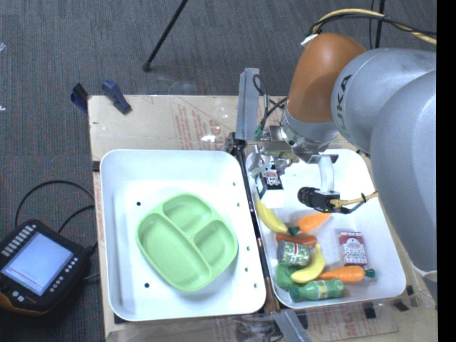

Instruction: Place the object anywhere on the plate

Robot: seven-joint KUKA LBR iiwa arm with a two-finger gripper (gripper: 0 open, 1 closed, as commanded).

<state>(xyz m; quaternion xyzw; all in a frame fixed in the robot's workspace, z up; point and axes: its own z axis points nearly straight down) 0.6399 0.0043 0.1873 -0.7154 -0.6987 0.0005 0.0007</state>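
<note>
Nearest, a green bottle (318, 289), bananas (311, 268), carrots (347, 273) and a can (293, 254) crowd the right bin (381, 212) below my gripper (271, 169), beside the green plate (187, 241).

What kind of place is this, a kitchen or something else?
Probably a robotics lab, not a kitchen. A grey arm reaches over two white bins on a bench, toy food fills one bin, and a teach pendant lies on the carpet beside a tripod leg.

Green divided plate (187, 242) lies in left bin (114, 191). Gripper (271, 174) hangs over right bin (377, 219), above bananas (271, 217), carrots (313, 221), bottle (317, 289).
</note>
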